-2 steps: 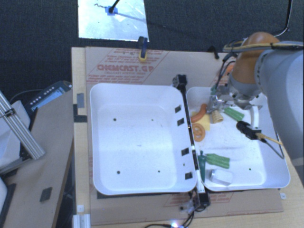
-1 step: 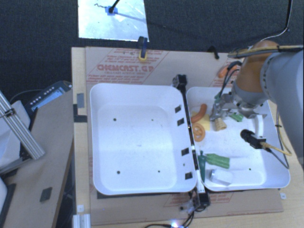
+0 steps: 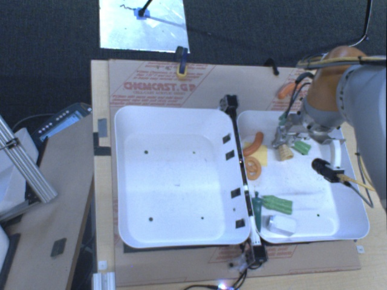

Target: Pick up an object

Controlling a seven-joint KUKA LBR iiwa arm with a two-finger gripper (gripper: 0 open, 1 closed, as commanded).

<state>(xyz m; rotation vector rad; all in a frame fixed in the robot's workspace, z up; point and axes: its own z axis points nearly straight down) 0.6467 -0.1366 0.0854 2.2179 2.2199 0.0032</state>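
Several candidates sit in the right bin (image 3: pixel 354 225): an orange sausage (image 3: pixel 254 144), yellow block (image 3: pixel 260 156), orange ring (image 3: pixel 253 169), tan piece (image 3: pixel 285 153), green piece (image 3: pixel 277 203), white piece (image 3: pixel 280 225). Hand (image 3: pixel 284 136) is low at the bin's back, just beside the tan piece and a small green bit (image 3: pixel 301 147); can't tell whether it's grasping anything. Best bet: tan piece, nearest. Centre over it, keep clear of the green bit, go straight down, lift vertically. Left bin (image 3: pixel 175 116) is irrelevant.
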